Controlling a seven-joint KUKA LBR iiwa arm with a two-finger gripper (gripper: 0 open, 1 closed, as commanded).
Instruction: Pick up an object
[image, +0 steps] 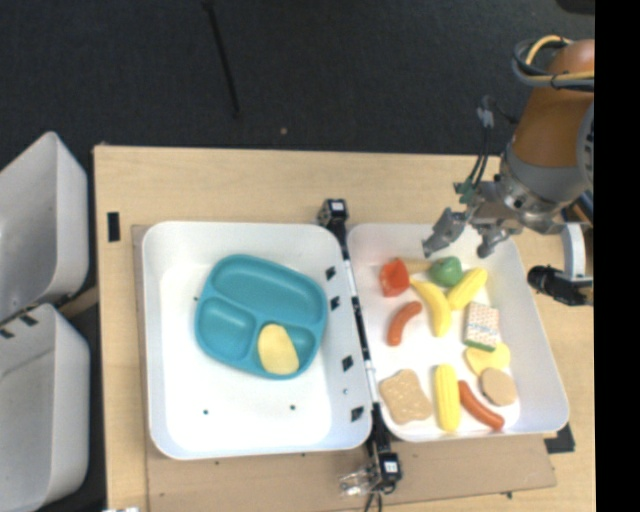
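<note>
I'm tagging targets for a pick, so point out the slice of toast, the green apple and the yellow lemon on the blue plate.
slice of toast (405, 396), camera view, centre of its tan face.
green apple (446, 270), camera view, middle of its top.
yellow lemon (278, 351), camera view, centre of its rounded body.

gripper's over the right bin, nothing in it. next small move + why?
Probably a short straight descent. The gripper hovers open above the far end of the right bin, holding nothing, and the green toy lies just below its fingers, crowded by the bananas.

Soft, even light; slight blur
</note>
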